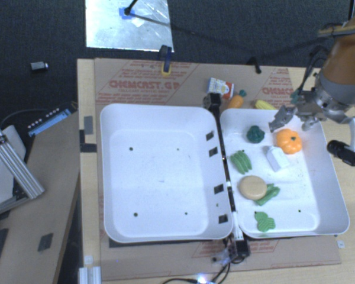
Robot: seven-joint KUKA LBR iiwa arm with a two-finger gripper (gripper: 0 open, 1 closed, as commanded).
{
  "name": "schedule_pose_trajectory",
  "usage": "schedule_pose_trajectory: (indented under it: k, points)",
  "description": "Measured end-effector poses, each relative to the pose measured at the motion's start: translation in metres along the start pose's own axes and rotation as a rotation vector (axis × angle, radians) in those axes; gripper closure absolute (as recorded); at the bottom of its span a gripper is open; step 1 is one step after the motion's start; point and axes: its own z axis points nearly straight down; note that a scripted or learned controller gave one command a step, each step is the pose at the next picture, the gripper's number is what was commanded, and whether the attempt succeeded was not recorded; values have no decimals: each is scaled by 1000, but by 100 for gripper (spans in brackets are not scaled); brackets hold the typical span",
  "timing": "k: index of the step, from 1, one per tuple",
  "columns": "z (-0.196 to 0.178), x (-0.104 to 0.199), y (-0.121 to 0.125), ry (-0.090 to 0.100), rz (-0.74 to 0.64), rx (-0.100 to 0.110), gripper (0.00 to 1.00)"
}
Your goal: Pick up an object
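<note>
The right bin (328,185) holds several toy foods: an orange pumpkin (289,141), a dark green broccoli (255,134), a white block (277,158), a green pea pod (241,161), a tan round bun (252,187), a green bean (269,193) and a green leafy piece (264,221). My gripper (294,122) hangs over the bin's far side, just above and behind the pumpkin. Its fingers are spread open, with nothing between them.
The left bin (160,170) lies beside the right one. Behind the bins on the board lie a small carrot (235,101), a yellow piece (264,105) and a white-and-red item (218,86). A yellow-and-blue clamp (165,61) sits at the board's far edge.
</note>
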Motion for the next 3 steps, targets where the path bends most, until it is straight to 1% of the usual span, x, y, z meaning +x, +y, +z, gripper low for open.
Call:
schedule_pose_trajectory:
  k: [1, 2, 3]
  points:
    - [39, 64, 12, 4, -8, 2, 0]
    - [136, 22, 16, 0, 4, 7, 0]
    - [141, 58, 56, 1, -6, -4, 0]
